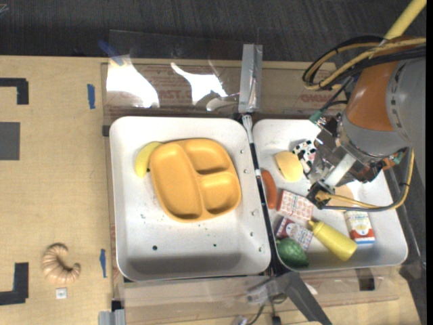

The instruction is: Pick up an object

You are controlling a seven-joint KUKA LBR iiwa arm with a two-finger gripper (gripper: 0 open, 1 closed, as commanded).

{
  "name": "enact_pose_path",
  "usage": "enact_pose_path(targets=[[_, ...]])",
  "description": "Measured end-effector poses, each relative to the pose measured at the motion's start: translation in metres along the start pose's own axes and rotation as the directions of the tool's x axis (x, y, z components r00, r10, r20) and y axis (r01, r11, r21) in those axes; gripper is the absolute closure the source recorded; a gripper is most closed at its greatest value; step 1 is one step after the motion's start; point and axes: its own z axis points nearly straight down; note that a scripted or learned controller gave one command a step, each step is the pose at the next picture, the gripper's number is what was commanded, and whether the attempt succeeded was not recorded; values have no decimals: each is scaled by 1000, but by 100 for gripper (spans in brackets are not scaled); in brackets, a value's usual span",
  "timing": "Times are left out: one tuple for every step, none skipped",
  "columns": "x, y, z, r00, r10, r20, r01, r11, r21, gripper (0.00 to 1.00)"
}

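Note:
My gripper (323, 173) hangs low over the middle of the right bin (396, 249), reaching in from the right. Just to its left lie a pale round bun (289, 166) and a black-and-white spotted toy (304, 149). Below it are a pink patterned box (295, 205), a yellow squeeze bottle (333, 240) and a small red-and-white carton (360, 225). An orange-red sausage shape (269, 185) lies along the bin's left wall. A green vegetable (292, 251) sits at the front. Nothing shows between the fingers.
The left bin (128, 242) holds a yellow divided plate (195, 178) with a banana (143, 158) tucked at its left edge. A tan curled toy (61, 263) lies on the bench far left. A clear plastic wall (176, 87) stands behind the bins.

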Motion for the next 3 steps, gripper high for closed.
enact_pose_path(targets=[[-55, 2, -24, 990, 139, 3, -139, 990, 3, 100], [-51, -9, -22, 989, -151, 2, 151, 988, 5, 100], [1, -66, -12, 999, -46, 3, 46, 999, 6, 100]])
